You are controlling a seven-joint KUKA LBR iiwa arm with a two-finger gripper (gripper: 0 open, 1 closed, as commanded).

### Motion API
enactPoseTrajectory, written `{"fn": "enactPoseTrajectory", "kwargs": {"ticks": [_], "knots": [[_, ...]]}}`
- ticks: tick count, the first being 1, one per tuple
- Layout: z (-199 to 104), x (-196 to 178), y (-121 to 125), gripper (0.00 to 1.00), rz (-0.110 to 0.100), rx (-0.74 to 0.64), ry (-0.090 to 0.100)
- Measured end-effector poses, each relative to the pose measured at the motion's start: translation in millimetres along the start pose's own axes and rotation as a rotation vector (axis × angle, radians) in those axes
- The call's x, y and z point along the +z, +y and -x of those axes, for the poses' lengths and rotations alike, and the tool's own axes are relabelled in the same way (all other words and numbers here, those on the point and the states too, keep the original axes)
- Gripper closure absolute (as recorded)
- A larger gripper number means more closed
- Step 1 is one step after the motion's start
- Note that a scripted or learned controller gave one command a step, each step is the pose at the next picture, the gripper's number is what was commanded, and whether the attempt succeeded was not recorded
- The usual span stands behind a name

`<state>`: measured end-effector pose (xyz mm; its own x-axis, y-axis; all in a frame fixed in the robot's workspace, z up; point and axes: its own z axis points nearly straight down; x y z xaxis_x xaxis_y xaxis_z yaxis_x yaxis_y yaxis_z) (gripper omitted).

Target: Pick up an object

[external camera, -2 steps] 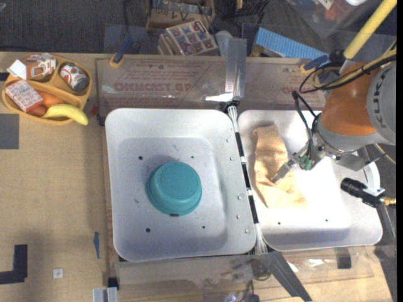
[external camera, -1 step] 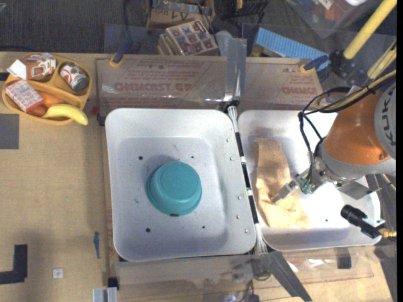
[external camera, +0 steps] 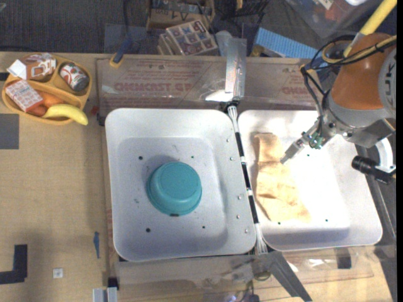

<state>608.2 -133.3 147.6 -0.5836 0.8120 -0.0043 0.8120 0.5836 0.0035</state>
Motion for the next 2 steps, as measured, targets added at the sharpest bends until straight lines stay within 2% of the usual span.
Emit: {"fn": "enactPoseTrajectory", "kwargs": {"ticks": [1,2], "knots": [[-36.7,14.7,-62.7,0.0,-0.002,-0.008,0.003],[-55.6,56.3,-91.5,0.0,0.007,-0.088,-0.004]]}}
